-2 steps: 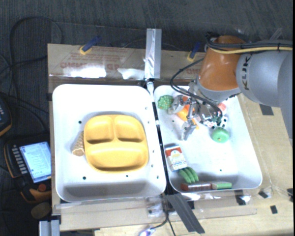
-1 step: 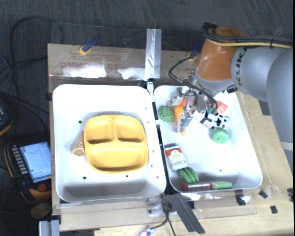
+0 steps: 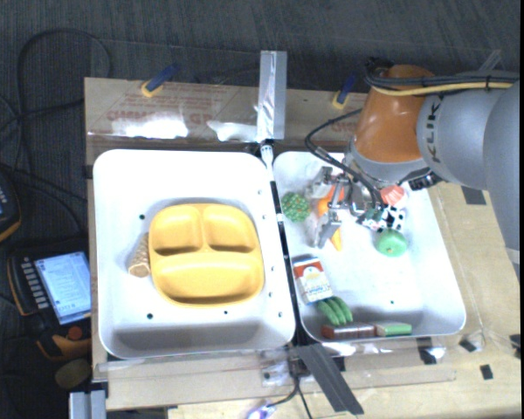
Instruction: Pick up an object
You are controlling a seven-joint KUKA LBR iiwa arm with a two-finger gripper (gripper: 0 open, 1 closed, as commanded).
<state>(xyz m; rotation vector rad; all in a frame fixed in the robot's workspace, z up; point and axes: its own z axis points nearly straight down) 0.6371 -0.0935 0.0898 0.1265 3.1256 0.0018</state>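
Two white bins sit side by side on the worktop: the left bin (image 3: 113, 260) and the right bin (image 3: 437, 295).

The left bin holds two things: one yellow tray (image 3: 206, 253) with three compartments, and one cone (image 3: 140, 256) touching the tray's left edge.

The right bin holds about eight small things: one green ball (image 3: 294, 204), one carrot (image 3: 334, 225), one green apple (image 3: 391, 243), one black-and-white toy (image 3: 393, 219), one red-and-white carton (image 3: 311, 279), one pea pod (image 3: 335, 309), one brown bar (image 3: 348, 330) and one green marker (image 3: 395, 328).
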